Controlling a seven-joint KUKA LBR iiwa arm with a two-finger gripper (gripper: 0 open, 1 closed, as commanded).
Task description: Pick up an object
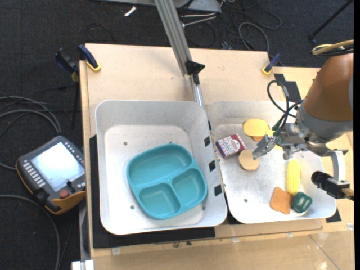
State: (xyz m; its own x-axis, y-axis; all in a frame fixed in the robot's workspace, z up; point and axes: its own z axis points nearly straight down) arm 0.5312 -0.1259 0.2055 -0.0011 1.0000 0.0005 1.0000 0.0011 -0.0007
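Toys crowd the near end of my right bin (315, 211): an orange wedge-shaped piece (280, 200) touching a small green cup-like thing (301, 202) at the front wall, with a yellow corn cob (293, 176) just behind them, its long axis running front to back. In the left bin (107, 151) a teal divided plate (166, 181) lies flat — three compartments, nothing in them.

A step farther in is my gripper (262, 148), low over the middle of the right bin and slanting down toward the divider between the bins. Whether its fingers are spread or closed I cannot tell from this angle, and I see nothing between them.

The likeliest target is the tan round disc (248, 161) — it lies just below and a touch left of the gripper tip, near enough that they look close to touching. It is flat and round, so I judge no approach angle matters much. A small red-and-white packet (230, 145) sits just beyond it to the left, and a yellow oval piece (256, 127) lies farther back. Beyond that is bare bench (140, 72).
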